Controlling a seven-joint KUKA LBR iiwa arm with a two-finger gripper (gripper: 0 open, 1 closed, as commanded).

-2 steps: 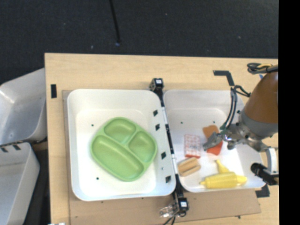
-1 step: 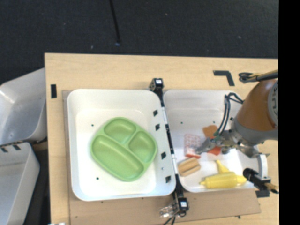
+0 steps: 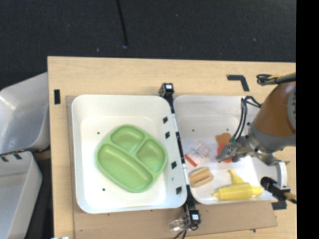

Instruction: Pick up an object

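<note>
Gripper [image 3: 227,153]: low in right bin [image 3: 209,108], grip state unreadable.
Orange piece [image 3: 224,139]: touching it (probably light, stiff); pinch across narrow sides.

The arm [image 3: 276,116] reaches in from the right — its orange band uppermost, grey wrist below it; dark cables loop along its left side; the gripper [image 3: 227,153] hangs low at the end, pointing left and down — too blurred to read more.

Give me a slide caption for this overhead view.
Robot arm reaches into the right bin of toy food; green plate sits left.
</note>
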